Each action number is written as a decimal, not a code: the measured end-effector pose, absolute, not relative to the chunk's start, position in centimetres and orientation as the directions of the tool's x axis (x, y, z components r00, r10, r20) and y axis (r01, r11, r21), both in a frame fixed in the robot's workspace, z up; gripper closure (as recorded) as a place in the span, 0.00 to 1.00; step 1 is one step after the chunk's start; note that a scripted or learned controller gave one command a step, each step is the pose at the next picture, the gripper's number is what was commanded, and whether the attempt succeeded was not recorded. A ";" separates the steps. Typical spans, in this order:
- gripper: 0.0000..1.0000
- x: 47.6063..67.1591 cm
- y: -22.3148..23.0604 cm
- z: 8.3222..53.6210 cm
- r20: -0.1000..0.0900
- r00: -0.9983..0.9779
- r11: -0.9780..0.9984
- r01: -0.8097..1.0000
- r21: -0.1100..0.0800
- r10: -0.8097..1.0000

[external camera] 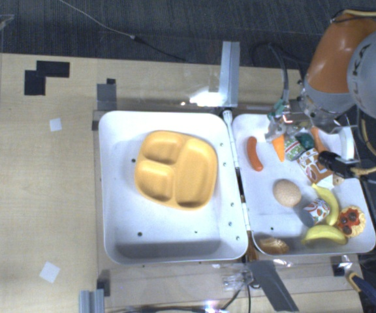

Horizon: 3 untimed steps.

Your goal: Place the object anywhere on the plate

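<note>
The plate (175, 169) is a yellow, rounded-square dish with three compartments: two smaller ones stacked along its left side and one larger one filling its right side. It lies flat and upright in the left bin (113, 194), turned a little askew to the bin's edges, in the upper middle of the floor and nearer the far wall than the near one. Nothing lies in any of its compartments.

The objects lie in the right bin (256, 237). A red sausage (254, 154) lies lengthwise near its left wall, an orange carrot (278, 147) just beside it. A tan bread roll (287, 192) sits near the centre. A yellow banana (327, 223) curves along the near right corner.
</note>
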<state>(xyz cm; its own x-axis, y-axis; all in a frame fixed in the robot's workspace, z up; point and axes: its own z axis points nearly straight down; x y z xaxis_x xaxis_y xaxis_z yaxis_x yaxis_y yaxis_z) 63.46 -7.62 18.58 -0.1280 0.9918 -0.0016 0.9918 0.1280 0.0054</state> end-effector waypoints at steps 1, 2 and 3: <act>1.00 64.9 -0.1 20.1 -0.002 -0.398 0.398 0.917 0.008 0.917; 1.00 66.2 5.7 18.5 -0.002 -0.498 0.498 0.867 0.007 0.867; 1.00 66.9 14.0 14.5 -0.003 -0.641 0.641 0.767 0.007 0.767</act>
<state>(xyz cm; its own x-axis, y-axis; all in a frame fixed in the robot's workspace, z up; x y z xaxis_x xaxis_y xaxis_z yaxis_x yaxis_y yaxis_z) 66.94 13.98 14.50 -0.6414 0.7672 -0.0026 0.7672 0.6414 0.0074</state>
